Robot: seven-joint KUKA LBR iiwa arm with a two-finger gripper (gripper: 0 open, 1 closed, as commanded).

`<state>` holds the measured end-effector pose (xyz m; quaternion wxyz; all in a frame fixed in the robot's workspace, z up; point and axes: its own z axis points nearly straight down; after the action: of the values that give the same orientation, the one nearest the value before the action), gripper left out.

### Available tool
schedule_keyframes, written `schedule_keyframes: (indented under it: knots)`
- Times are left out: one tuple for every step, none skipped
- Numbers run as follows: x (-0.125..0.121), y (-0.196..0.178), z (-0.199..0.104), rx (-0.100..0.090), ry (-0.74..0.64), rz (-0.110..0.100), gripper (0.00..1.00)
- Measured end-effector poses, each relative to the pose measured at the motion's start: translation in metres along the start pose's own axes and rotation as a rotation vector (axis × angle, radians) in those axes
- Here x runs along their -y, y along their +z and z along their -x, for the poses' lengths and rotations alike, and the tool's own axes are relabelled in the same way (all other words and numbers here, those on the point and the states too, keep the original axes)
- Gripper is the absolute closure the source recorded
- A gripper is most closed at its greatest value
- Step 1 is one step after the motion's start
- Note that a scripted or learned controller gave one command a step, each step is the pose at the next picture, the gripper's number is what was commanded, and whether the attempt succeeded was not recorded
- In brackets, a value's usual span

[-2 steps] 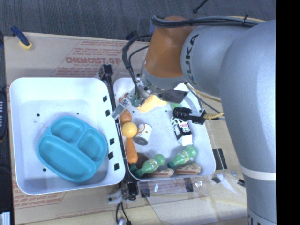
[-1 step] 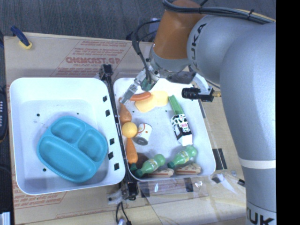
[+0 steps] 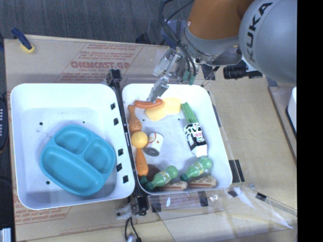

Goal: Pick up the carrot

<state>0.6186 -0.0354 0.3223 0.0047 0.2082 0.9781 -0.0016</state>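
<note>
An orange carrot [image 3: 142,162] lies lengthwise along the left wall of the right bin [image 3: 218,135], just below a yellow ball [image 3: 139,138]. A second orange carrot-like piece [image 3: 133,121] lies above the ball against the same wall. My gripper [image 3: 157,88] hangs over the bin's far left corner, slanting down from the wrist at the upper right. Its tip is just above a red-orange sausage [image 3: 148,104], well away from the lower carrot.
The right bin also holds a yellow banana-shaped piece [image 3: 165,108], a bottle with a black and white label [image 3: 194,132], a small white cup [image 3: 155,144], two green bottles [image 3: 198,169] and hot-dog buns [image 3: 174,186]. A blue divided plate [image 3: 77,158] lies in the left bin [image 3: 25,115].
</note>
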Motion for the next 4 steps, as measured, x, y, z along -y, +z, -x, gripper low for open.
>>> schedule_keyframes:
  knots:
    - [0.043,-0.080,0.016,0.000,-0.273,-0.001,0.00]
    - [-0.001,0.135,0.009,-0.026,-0.318,-0.001,0.00]
    - [0.004,0.048,0.009,-0.002,-0.616,0.001,0.00]
    - [-0.014,0.131,-0.040,-0.014,-0.821,0.004,0.00]
